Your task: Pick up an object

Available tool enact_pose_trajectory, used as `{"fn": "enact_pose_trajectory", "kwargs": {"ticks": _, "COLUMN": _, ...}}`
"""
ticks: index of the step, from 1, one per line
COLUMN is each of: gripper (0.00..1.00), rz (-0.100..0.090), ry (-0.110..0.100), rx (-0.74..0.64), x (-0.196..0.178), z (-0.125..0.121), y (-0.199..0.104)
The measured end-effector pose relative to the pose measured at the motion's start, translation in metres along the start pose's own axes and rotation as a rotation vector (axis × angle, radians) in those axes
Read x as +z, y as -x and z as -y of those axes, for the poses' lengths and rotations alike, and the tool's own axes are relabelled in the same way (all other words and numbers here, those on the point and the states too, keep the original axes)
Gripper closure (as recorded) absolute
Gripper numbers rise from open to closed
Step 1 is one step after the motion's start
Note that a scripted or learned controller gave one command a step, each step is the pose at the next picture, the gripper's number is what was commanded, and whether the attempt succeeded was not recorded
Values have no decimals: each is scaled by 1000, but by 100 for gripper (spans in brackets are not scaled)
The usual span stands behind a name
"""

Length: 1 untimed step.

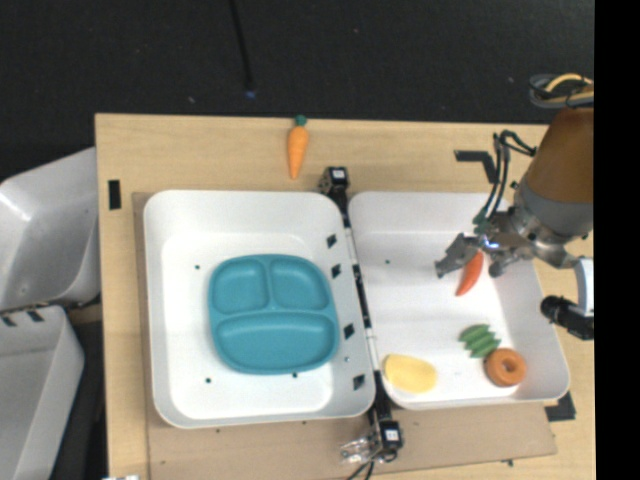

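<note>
A blue tray is held in the left bin. In the right bin, a yellow piece, green piece and donut are gathered near the front edge. A red-orange carrot is seen clamped between the fingers of the gripper. Bare floor is left across the bin's middle. A second carrot is laid on the bench.

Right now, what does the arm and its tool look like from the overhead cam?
The arm has a wide orange band over a grey wrist section. Dark cables loop beside it, with a yellow-and-black cable bundle behind the band. The tool is small, dark grey, two-fingered. No markings legible.
</note>
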<state>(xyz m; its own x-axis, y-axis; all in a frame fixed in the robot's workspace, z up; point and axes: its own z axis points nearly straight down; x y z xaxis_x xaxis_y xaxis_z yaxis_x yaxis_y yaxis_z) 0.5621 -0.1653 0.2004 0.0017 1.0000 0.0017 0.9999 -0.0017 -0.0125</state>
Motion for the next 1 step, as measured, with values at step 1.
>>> {"fn": "enact_pose_trajectory", "kwargs": {"ticks": 1, "gripper": 0, "rz": 2, "ry": 13, "rx": -3, "x": -8, "z": -3, "y": 0}}
